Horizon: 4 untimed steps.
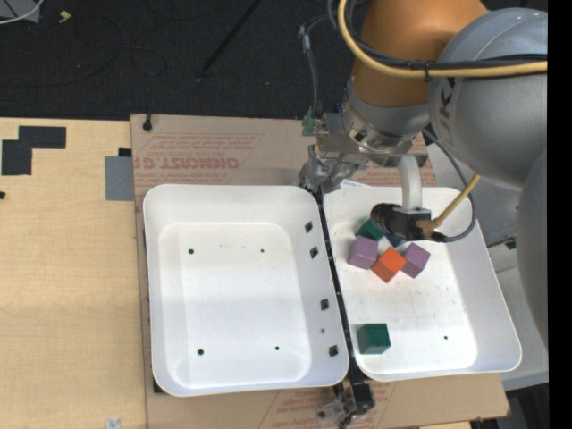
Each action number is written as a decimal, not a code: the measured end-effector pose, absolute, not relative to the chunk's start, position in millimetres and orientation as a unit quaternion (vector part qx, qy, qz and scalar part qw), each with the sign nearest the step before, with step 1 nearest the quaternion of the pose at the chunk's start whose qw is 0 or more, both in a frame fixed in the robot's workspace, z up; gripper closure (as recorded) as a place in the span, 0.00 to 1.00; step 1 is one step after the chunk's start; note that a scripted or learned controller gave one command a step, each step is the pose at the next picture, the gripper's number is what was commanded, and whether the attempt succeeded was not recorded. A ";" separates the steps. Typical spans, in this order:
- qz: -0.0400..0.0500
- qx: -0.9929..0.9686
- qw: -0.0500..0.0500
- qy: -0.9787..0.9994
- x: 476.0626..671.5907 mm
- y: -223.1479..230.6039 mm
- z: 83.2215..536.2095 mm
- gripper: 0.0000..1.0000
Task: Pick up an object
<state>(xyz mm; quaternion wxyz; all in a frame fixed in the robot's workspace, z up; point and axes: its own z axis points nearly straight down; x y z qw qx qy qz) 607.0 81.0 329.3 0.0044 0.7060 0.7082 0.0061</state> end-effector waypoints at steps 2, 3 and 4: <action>0.000 0.710 0.003 0.705 645.5 -20.7 359.5 0.00; -0.005 0.704 -0.006 0.710 640.8 81.2 219.5 0.00; -0.002 0.705 -0.001 0.709 643.4 75.9 238.9 1.00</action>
